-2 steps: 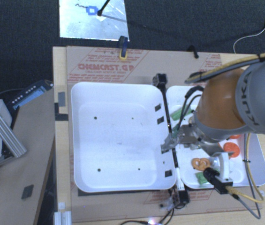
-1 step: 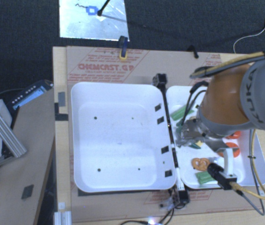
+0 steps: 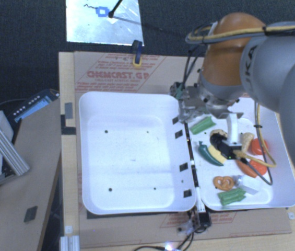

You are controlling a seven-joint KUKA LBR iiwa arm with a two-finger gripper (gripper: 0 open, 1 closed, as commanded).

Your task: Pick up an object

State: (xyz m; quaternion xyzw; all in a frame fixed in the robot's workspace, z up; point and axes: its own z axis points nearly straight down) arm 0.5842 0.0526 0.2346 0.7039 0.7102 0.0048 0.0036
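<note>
Grey arm's hand [image 3: 234, 140] hangs low in shallow white right bin [image 3: 288, 192], over yellow-black plastic toy [image 3: 219, 149] among clustered toy food, presumably lining up a pick. Grip state: cannot tell.

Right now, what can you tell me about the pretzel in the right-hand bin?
The pretzel is a small brown twisted piece with the usual loops, glossy like a plastic toy. It lies flat on the floor of the right bin, near its front edge. A green ridged piece lies just in front of it, close by or touching; I cannot tell which. A small white bit sits against its right side. The gripper is further back in the bin, apart from it.
</note>
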